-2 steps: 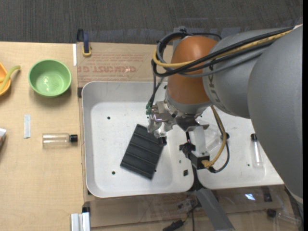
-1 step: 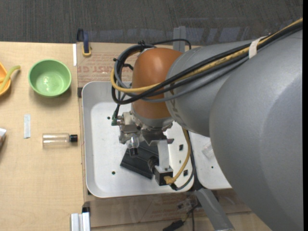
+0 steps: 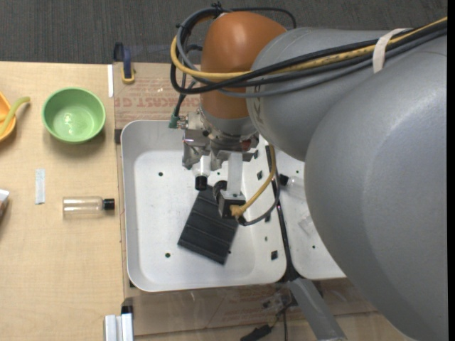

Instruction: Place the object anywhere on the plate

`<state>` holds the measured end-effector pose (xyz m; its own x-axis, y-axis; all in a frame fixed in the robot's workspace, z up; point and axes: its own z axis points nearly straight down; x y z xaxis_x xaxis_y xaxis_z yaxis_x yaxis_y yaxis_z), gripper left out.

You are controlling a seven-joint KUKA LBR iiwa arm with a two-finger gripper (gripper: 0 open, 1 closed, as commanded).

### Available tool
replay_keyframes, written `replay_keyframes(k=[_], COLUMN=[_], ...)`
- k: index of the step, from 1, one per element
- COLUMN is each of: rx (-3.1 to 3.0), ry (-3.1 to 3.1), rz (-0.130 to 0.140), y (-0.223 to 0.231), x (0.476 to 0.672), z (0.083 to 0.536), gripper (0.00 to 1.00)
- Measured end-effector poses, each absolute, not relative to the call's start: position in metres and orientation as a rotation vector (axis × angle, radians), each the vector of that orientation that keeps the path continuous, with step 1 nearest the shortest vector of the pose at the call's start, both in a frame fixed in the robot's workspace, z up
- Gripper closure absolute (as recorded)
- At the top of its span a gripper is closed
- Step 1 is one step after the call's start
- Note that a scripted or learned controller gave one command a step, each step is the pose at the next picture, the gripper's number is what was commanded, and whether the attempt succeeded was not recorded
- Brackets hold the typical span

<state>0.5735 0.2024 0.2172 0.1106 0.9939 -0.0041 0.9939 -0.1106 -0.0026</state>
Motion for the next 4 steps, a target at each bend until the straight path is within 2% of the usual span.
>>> replay_keyframes(k=[1, 2, 3, 4], rx=[2.229, 2.332, 2.328, 2.269], ry=[2.216, 2.104, 2.112, 2.172], rz=[-0.007, -0.007, -0.01, -0.007], y=[0.211, 0.177, 0.207, 0.132], x=[0.483, 0.531, 0.477, 0.546], z=[0.098, 0.265, 0.154, 0.29], gripper=[1.0, 1.0, 1.0, 1.0])
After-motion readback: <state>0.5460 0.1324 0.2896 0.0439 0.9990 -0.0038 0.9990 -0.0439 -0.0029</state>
